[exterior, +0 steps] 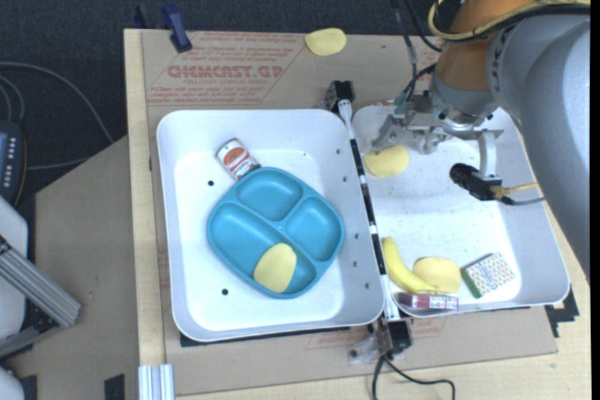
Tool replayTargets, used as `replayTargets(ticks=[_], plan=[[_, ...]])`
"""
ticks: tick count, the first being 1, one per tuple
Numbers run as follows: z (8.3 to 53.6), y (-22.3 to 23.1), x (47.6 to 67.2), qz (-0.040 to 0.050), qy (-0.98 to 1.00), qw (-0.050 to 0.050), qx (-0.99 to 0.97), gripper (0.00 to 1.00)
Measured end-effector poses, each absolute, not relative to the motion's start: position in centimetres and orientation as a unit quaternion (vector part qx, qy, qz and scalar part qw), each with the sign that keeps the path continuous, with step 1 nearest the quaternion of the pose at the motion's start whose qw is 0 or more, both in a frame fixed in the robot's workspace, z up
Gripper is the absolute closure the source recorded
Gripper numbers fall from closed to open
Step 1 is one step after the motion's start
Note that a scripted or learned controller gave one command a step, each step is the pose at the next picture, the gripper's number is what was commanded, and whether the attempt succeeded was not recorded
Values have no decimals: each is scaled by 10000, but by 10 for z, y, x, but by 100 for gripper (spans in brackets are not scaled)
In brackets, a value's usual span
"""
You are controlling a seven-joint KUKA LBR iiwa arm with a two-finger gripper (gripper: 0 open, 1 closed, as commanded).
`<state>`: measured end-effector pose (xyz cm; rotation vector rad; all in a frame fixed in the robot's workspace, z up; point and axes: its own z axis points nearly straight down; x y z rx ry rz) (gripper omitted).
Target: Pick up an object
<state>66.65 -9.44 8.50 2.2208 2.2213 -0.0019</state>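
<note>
- Dark carpet surrounded a tan bench (234, 66) that bore two shallow white bins side by side; the left bin (187, 295) held a blue divided tray (272, 225) with a yellow piece in one compartment, plus a small red-and-white can (236, 157).
- Over the far end of the right bin (534, 276) hung the gripper (411, 134), directly above a pale yellow lemon-like object (386, 162) near the wall between the bins.
- Whether the pincer was apart or together could not be told; the metal fingers blurred into the bin floor.
- The yellow object seemed the likeliest target, judging by how close it lay.
- To do this well, the fingers would need to straddle the object's widest part, since a rounded, smooth shape tends to squirt sideways.
- The bin wall beside it left little room on that side.
- A banana (398, 269), another yellow fruit (438, 273) and a patterned packet (488, 274) lay well apart at the near end.
</note>
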Motion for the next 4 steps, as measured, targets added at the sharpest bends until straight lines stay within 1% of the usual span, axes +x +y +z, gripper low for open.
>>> replayTargets(ticks=[4], plan=[[85, -92, 667, -7, 7072, 2, 7071, 0]])
